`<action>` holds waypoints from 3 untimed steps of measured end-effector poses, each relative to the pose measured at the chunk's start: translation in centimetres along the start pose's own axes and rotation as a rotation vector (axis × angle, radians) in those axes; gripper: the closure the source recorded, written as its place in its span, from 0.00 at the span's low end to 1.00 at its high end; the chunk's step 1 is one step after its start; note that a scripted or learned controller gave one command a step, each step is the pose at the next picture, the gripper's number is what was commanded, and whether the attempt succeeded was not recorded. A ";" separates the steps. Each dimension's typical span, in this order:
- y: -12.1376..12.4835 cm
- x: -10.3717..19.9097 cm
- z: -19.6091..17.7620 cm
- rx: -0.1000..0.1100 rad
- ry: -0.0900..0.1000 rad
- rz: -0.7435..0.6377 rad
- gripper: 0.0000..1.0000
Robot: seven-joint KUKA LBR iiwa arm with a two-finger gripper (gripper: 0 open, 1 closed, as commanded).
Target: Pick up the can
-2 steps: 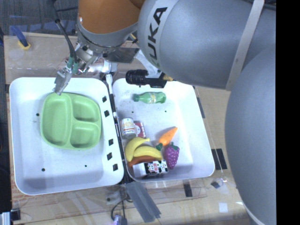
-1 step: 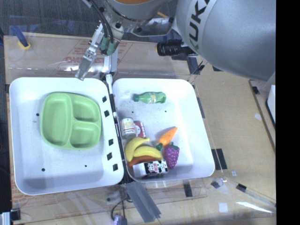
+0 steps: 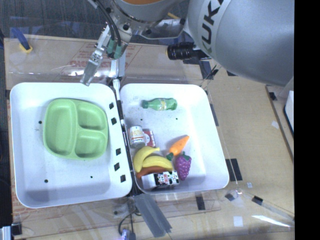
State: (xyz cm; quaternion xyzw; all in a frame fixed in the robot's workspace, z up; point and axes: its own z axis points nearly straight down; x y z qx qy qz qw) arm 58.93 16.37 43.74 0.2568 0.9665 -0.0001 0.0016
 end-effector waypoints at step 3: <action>4.4 4.0 33.3 -0.008 0.001 -0.431 0.00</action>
